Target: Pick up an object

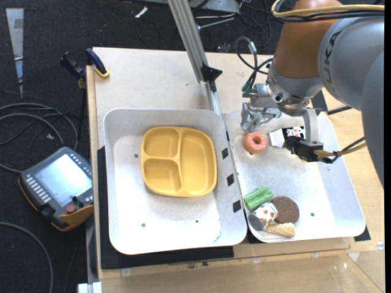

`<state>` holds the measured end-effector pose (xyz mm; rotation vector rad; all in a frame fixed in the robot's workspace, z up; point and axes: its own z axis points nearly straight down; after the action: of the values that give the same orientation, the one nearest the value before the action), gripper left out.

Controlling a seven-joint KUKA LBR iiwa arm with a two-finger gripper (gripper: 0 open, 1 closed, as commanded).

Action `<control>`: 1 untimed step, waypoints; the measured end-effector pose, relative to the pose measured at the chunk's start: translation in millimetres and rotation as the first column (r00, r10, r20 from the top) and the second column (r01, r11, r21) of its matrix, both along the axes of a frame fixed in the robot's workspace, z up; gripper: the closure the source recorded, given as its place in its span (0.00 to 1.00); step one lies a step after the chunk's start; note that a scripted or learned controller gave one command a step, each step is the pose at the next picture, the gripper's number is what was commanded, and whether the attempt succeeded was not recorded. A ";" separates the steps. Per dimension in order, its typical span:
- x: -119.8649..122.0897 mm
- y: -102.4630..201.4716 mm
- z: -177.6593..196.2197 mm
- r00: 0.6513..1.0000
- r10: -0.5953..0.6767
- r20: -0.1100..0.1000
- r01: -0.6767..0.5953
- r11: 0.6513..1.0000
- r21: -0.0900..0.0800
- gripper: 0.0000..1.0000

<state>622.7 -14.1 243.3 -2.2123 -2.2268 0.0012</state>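
Hanging over the far edge of the right shallow white bin [342, 182], the metal two-finger claw [252, 123] sits just beside the pink frosted ring doughnut [255, 142], which lies on the bin floor near that far edge. From up here I cannot tell how the claw is set. I judge this as the approach step, nothing lifted yet. Next I would want it centred over the doughnut and brought straight down. A small white-and-black toy [294, 132] lies close by.
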 end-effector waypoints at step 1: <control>-5.5 46.3 -2.7 1.000 0.001 0.001 -0.001 1.000 0.000 1.00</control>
<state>617.2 32.1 240.6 -2.2111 -2.2284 0.0001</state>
